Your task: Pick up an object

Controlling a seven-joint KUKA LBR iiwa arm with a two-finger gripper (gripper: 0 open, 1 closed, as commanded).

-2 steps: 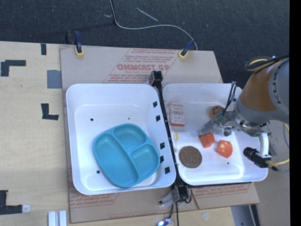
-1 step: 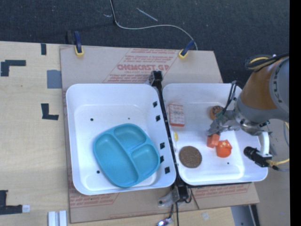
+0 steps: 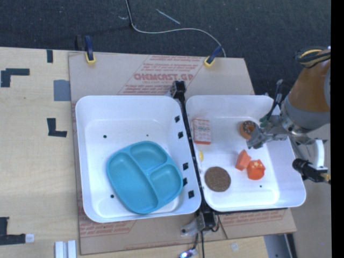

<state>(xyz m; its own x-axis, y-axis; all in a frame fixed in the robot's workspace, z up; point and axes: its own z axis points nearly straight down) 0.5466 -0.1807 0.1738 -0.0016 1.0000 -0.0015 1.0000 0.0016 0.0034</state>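
Two shallow white bins sat side by side on a brown cardboard sheet (image 3: 161, 77) at the centre of the frame. The left bin (image 3: 88, 109) held a blue divided tray (image 3: 144, 175), lying at a slant in its lower half. The right bin (image 3: 290, 195) held five loose items. A small printed packet (image 3: 201, 130) with red lettering lay in the upper left of that bin, near the divider between the bins. A round brown disc (image 3: 217, 179) lay in the lower left part. An orange wedge-shaped piece (image 3: 242, 159) sat to the right of the disc, and a red-orange round object (image 3: 256, 169) lay just beside the wedge on its lower right. A small brown and orange doughnut-like item (image 3: 248, 127) lay in the upper right part of the bin.

The arm (image 3: 309, 93) entered from the right edge of the frame, its orange band visible above the grey wrist. The gripper (image 3: 257, 140) was down inside the right bin, just below and to the right of the doughnut-like item and above the orange wedge. Whether the fingers were released or clenched could not be told; they appeared as a dark blurred mass. No item was seen between them. All five items rested on the bin floor.

Two clamps (image 3: 89, 55) held the cardboard at its upper edge, and a thin cable (image 3: 161, 31) ran across the dark floor at the top of the frame.
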